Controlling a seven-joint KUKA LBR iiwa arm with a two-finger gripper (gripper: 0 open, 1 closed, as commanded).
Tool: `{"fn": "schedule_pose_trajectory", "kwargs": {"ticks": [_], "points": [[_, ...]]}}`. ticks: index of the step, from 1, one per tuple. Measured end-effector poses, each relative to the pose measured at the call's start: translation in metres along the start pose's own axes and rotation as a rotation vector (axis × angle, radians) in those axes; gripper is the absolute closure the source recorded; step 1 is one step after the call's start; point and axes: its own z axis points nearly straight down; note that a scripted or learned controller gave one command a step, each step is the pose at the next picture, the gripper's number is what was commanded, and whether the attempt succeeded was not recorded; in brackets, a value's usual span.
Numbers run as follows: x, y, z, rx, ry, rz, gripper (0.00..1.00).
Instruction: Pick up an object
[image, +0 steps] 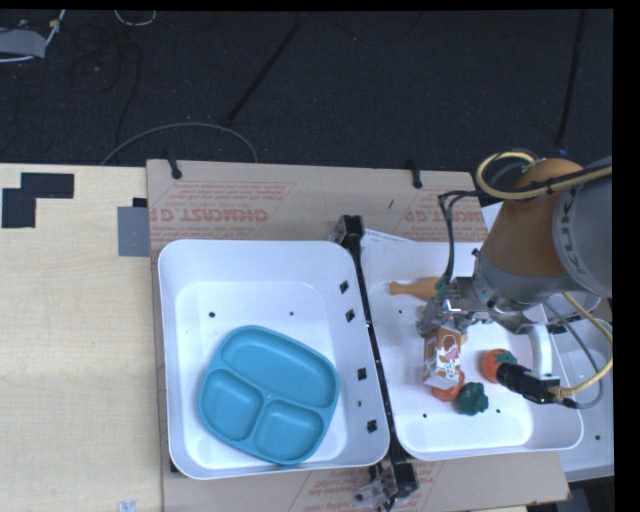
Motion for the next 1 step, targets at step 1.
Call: {"fn": "schedule_pose_trajectory", "kwargs": {"ticks": [1], "points": [[-0.0001,0.0002,-0.0632,-0.002,0.0,-0.006,1.0]]}}
